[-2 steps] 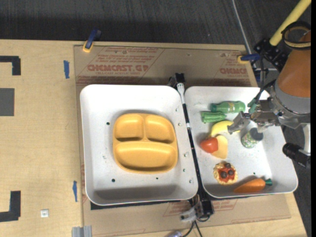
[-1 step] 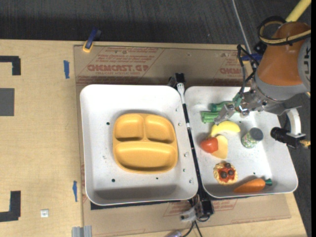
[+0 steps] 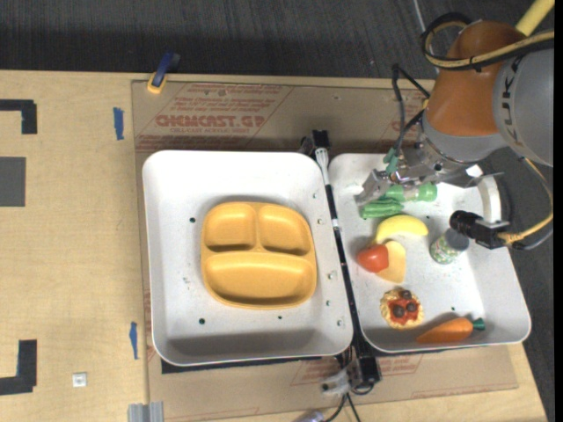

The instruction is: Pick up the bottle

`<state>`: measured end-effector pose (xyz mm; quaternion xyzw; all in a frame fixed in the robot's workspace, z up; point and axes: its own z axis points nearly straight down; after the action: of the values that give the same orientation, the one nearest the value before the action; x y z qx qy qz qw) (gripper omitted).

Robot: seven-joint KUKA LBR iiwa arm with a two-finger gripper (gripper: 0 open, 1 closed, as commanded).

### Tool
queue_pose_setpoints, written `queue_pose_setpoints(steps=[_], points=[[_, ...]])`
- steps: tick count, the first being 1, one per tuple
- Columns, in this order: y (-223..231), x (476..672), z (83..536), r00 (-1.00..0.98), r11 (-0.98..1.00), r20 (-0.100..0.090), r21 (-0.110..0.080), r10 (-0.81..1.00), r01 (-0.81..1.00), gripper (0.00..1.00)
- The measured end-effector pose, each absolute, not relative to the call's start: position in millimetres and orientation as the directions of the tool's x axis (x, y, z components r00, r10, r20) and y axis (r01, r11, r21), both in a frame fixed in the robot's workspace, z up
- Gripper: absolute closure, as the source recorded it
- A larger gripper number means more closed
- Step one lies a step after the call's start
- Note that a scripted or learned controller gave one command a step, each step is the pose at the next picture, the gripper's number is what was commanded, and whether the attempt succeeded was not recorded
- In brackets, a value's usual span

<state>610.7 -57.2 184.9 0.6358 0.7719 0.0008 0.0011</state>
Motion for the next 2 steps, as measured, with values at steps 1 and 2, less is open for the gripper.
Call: queue_pose_setpoints(steps=[1, 2], points=[[-97.0, 620.3, 104.4, -0.183, 0.183, 0.001, -0.001, 0.983, 0.983, 0.0], [-99.2, 638.8, 86.0, 0.086, -0.086, 0.0, 0.002, 0.996, 0.996, 0.0]])
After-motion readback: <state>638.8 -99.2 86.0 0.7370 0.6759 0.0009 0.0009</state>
